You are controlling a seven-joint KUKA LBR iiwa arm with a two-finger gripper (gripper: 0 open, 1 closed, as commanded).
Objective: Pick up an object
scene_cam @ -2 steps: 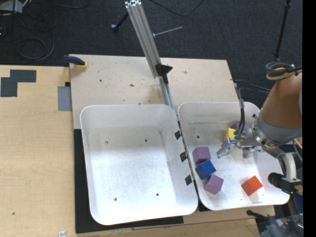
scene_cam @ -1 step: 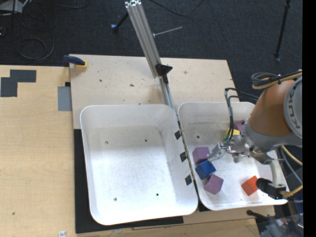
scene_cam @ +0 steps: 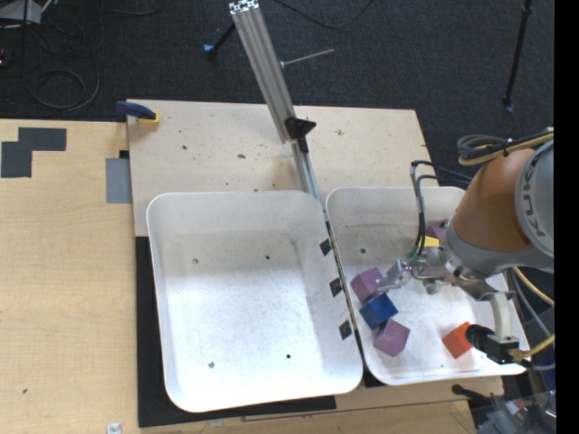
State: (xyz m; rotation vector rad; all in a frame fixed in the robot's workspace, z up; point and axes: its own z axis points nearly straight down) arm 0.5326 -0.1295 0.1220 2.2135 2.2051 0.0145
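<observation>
There were two white bins (scene_cam: 237, 208), two purple blocks (scene_cam: 365, 284), one blue block (scene_cam: 379, 310), and one orange block (scene_cam: 458, 340).

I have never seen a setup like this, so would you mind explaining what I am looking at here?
One camera above a bench looks down at a slant on two shallow white bins. The grey and orange thing reaching in from the right is a robot arm, and its gripper is low in the right bin, beside the blocks. That bin holds two purple blocks, a blue block and an orange block. The left bin sits alongside. I cannot tell whether anything is held.
</observation>
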